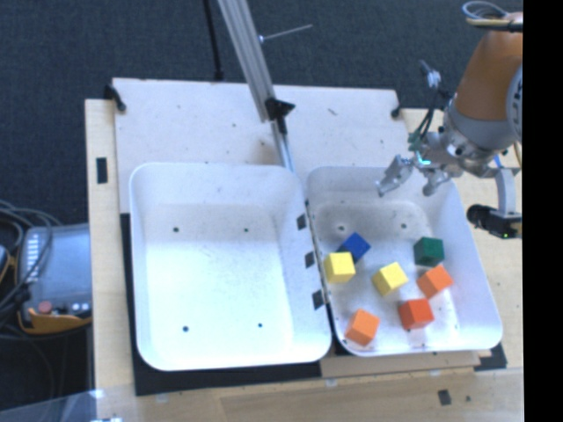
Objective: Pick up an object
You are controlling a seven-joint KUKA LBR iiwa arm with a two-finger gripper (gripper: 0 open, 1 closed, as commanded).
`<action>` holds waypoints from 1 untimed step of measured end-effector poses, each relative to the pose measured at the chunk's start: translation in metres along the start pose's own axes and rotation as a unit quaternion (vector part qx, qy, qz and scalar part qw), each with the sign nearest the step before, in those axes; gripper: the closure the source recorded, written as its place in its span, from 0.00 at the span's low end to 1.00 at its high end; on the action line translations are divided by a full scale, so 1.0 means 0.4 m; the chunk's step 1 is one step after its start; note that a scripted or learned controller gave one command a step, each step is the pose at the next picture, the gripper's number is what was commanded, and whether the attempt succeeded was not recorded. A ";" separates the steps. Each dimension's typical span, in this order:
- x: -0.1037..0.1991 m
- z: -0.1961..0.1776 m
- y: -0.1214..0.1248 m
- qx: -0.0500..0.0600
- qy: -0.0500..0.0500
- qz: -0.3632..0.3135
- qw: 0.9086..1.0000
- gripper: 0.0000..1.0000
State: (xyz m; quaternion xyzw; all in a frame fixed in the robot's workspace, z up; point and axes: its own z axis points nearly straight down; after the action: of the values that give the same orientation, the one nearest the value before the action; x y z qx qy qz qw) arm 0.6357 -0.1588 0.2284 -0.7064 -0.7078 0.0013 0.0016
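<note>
Claw spread wide and empty above far edge of right bin, blue cube, green cube, two yellow cubes, three orange cubes on bin floor below, left bin alongside.

Reaches in from the right at the far side: grey arm with orange band above the wrist, angled down and leftward. Tool hangs at its end, two fingers spread apart, nothing between them.
</note>
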 end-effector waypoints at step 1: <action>-0.001 -0.008 0.002 -0.002 -0.001 -0.001 1.000 0.00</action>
State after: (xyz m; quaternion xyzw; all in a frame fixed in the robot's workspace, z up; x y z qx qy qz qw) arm 0.6365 -0.1591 0.2314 -0.7056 -0.7086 0.0006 -0.0008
